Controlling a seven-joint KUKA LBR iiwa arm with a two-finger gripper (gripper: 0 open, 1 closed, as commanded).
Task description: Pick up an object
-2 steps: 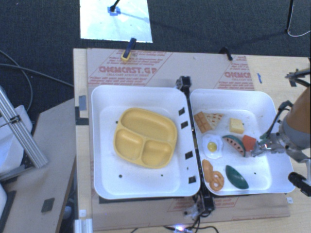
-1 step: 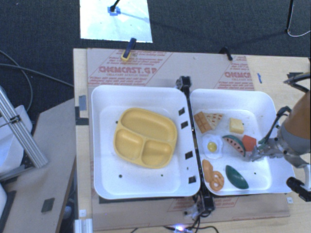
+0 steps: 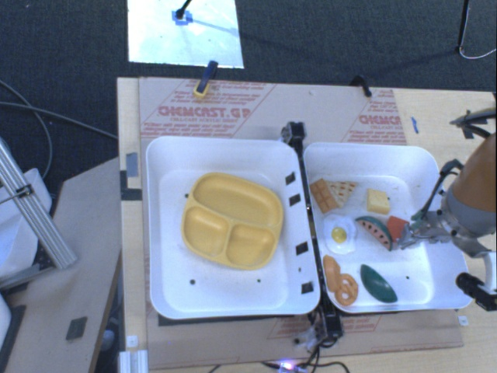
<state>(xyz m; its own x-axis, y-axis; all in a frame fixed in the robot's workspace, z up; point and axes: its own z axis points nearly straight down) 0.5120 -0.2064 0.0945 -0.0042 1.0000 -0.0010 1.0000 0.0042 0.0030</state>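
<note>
Currently the pincer [image 3: 407, 238] sits low in the right bin [image 3: 423, 162], at its right side, with the arm entering from the right edge of the scene. Its tips lie at a small red piece [image 3: 397, 228], which touches the right end of the watermelon slice [image 3: 374, 231]. Whether the tips are spread or closed cannot be told from this angle, and nothing is plainly seen between them; no grasp recorded.

Key relation: red piece and watermelon slice lie immediately left of the pincer, nearly in line with the arm's approach. The slice's long axis runs left-far to right-near, its right end nearest the tips.

Other candidates in the right bin: yellow cube [image 3: 378, 201] just far of the pincer, waffle piece [image 3: 323, 195] and toast wedge [image 3: 343, 189] at the far-left, fried egg [image 3: 339, 235] left of the slice, pretzel [image 3: 341, 280] and green leaf-shaped piece [image 3: 378, 284] near side.

Left bin [image 3: 167, 162] carries a yellow divided plate [image 3: 231, 220], well apart from the arm.

Judgement: the red piece is the likely target; the crowding slice risks a nudge.
</note>
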